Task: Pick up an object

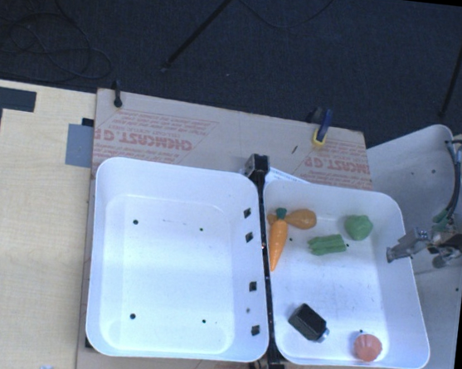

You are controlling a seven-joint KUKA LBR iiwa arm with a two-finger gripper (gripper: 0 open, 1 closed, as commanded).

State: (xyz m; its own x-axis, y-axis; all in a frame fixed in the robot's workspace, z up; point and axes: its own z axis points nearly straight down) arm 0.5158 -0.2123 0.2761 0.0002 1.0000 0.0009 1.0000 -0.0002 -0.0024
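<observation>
Orange carrot [276,244] lies lengthwise along the divider, green top up-frame; fingers' state cannot be told.

A pale wood worktop [17,228] carries a printed cardboard sheet [220,140]; on that sheet two white bins touch, left bin [108,198] at nine o'clock of right bin [410,260].

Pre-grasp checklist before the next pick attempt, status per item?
1. Targets present in right bin: carrot, orange piece, green cucumber, green block, black object, red ball. Ok.
2. Gripper finger state: cannot tell.
3. Gripper above a target: not ok, it sits at the bin's right rim.
4. Black object spaced from its neighbours: ok.
5. Carrot free of the divider: not ok, it lies against it.
</observation>
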